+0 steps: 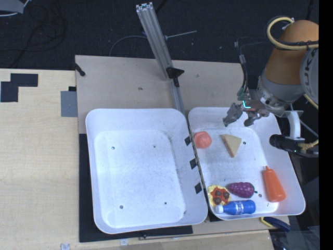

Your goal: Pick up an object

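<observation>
My gripper (240,117) hangs over the far part of the right bin (296,189), its two dark fingers spread apart with nothing between them. Just below it lies a tan wedge (232,144). A red ball (202,139) rests at the bin's left wall. Along the near side lie a purple bunch of grapes (241,188), a blue bottle (237,208), a small yellow and red item (218,195) and an orange bottle (272,184) toward the right wall.
The left bin (135,171) sits beside the right one, joined by black clips (191,163). A slanted metal bar (159,43) rises behind the bins. A black cable mount (283,141) sticks in at the right bin's far right.
</observation>
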Robot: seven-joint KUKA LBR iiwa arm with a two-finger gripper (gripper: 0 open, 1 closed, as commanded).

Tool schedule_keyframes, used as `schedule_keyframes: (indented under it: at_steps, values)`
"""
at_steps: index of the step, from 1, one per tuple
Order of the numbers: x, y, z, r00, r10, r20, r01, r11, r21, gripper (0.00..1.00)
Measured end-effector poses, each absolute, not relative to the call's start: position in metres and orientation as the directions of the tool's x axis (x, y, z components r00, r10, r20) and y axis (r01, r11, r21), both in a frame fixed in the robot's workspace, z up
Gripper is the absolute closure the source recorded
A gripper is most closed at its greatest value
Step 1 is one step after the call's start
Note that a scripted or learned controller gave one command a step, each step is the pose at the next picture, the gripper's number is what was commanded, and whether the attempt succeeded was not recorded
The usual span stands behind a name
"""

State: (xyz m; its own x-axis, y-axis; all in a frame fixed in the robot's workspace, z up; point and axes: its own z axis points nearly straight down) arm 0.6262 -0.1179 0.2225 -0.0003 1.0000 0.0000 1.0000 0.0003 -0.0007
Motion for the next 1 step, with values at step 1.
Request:
schedule_keyframes:
  at_steps: [1]
  values:
    - [0.6262,-0.1178,0.2225,0.000,1.000,0.000,1.000,0.000,-0.001,0.00]
